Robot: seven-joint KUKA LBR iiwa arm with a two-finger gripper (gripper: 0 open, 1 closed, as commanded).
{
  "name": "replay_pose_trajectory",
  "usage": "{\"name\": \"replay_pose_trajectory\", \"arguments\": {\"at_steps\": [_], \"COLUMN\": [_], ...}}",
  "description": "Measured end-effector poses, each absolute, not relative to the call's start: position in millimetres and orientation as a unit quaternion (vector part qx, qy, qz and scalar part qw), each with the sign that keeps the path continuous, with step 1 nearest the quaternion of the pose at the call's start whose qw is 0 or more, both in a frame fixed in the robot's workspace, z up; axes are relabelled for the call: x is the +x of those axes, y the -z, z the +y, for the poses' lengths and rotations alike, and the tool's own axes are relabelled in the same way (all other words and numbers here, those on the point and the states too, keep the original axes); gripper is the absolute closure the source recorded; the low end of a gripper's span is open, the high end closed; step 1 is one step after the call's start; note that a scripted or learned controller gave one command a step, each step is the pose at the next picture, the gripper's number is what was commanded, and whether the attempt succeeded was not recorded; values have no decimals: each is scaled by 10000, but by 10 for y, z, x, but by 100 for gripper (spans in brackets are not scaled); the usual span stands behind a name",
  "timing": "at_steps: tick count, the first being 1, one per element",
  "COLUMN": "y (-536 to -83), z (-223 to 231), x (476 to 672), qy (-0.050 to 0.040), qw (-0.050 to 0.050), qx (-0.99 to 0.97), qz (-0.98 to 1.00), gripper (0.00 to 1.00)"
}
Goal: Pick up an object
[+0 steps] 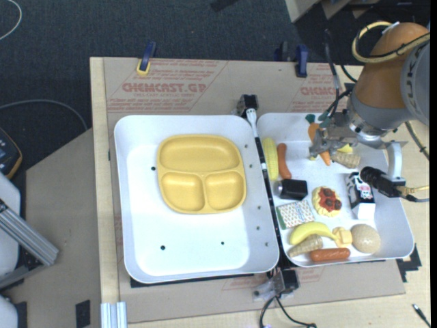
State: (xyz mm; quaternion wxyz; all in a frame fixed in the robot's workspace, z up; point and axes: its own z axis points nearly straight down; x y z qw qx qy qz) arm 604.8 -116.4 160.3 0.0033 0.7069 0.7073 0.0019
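Now the arm [389,74] bends down from the right, its claw [326,144] lowered into the right bin [403,217]. Whether it grips anything, I cannot tell. A carrot [325,157] lies right under it, the corn cob [271,158] just left.

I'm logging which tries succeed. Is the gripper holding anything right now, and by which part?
It cannot be told. The gripper is low in the right bin, right by a small orange piece, but no hold shows.

The objects lie crowded in the right bin [403,234], at the right of the frame. A corn cob [271,158] and a thin orange sausage [282,161] lie along its left wall, with a black block [293,188] just below them. Near the lower edge lie a banana [311,233], a red sausage [328,254] and a beige ball [365,238].
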Motion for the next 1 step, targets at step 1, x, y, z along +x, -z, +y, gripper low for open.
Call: {"name": "replay_pose_trajectory", "arguments": {"at_steps": [1], "y": [-2080], "z": [-1115], "x": [6131], "qy": [-21], "qw": [33], "qx": [7064], "qz": [7078], "gripper": [100]}}
